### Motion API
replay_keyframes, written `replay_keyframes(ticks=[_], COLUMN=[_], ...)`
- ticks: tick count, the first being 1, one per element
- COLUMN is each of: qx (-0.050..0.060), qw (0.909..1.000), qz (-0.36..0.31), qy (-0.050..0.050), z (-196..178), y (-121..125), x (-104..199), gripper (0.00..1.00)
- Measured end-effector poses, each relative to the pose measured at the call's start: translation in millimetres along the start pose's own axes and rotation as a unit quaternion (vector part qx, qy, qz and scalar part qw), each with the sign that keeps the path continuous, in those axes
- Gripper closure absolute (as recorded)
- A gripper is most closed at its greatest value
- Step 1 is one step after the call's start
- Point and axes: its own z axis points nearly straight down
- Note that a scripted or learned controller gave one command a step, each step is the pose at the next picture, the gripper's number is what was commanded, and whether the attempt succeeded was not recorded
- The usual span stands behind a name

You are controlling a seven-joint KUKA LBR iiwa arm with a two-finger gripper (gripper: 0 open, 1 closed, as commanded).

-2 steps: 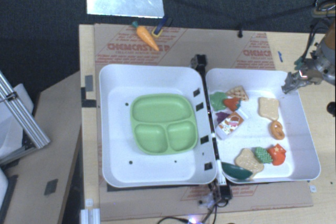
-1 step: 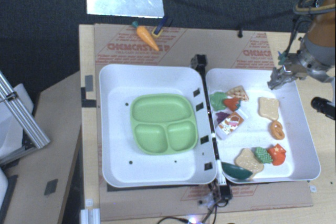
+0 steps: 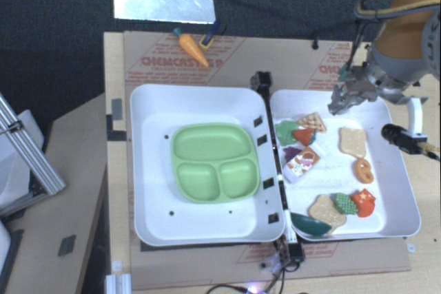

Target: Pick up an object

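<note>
The gripper point(image 3: 342, 101) hangs over the right white bin's point(image 3: 400, 175) far edge; whether its fingers are apart I cannot tell. The nearest object, a small tan waffle-patterned cracker point(image 3: 312, 122), lies just down-left of it. About nine small toy foods share this bin.

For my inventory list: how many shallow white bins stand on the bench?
2. The left shallow white bin holds a green divided plastic tray; the right shallow white bin holds the small toy foods. None seems hidden.
</note>
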Motion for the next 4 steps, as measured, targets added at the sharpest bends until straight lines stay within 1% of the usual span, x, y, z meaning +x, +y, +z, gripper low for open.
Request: replay_keyframes(ticks=[1,2,3,4], qx=[-0.001,-0.001,0.001,0.000], qw=[1.0000,1.0000,1.0000,1.0000], qz=[-0.001,0.002,0.004,0.004], qy=[0.001,-0.001,-0.001,-0.001], z=[-1.1,-1.5,0.5,0.2], y=[26.8,30.6,17.6,28.7], x=[55.6,50.7,49.9,43.1], gripper=[1.00,1.00,1.00,1.00])
